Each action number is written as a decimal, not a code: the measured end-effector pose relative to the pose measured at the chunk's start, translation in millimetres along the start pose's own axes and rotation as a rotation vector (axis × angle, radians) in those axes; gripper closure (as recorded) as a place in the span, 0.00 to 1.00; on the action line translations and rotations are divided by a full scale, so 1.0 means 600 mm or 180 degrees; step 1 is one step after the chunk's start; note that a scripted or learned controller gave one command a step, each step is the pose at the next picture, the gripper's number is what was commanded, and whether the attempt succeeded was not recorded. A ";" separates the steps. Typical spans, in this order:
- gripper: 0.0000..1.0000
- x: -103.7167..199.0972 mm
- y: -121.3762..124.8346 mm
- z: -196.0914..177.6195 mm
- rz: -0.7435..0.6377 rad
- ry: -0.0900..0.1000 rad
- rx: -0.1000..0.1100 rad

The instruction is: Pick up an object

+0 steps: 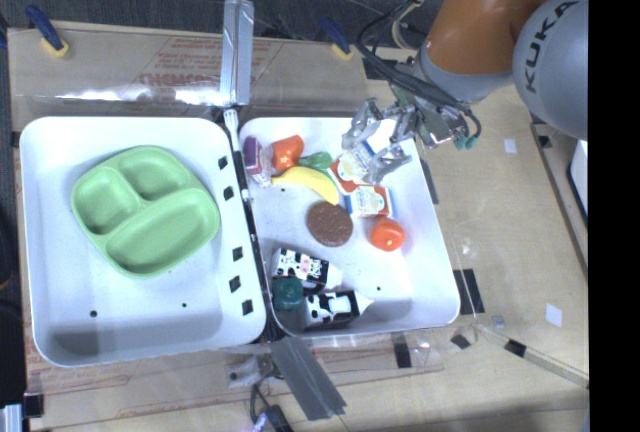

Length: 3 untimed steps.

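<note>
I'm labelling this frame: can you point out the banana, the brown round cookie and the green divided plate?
banana (312, 182), camera view, middle of its curved yellow body.
brown round cookie (329, 224), camera view, centre of its top face.
green divided plate (145, 210), camera view, ridge between its compartments.

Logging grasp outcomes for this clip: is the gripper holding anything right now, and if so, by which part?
Cannot be told. The gripper hangs over the right bin, just above the white and orange packet, but nothing is visibly between its fingers.
</note>
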<state>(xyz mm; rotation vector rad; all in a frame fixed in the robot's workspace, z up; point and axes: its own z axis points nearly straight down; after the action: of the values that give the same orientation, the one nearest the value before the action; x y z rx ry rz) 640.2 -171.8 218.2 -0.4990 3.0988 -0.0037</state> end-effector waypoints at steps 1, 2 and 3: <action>0.00 -0.001 0.002 0.000 -0.0003 -0.0002 -0.0002; 0.00 -0.019 0.007 0.205 -0.0328 -0.0009 -0.0001; 1.00 -0.022 0.005 0.183 -0.0331 -0.0024 0.0012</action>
<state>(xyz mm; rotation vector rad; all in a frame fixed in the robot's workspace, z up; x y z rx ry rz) 652.1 -164.9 108.1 -0.6579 3.0610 -0.0077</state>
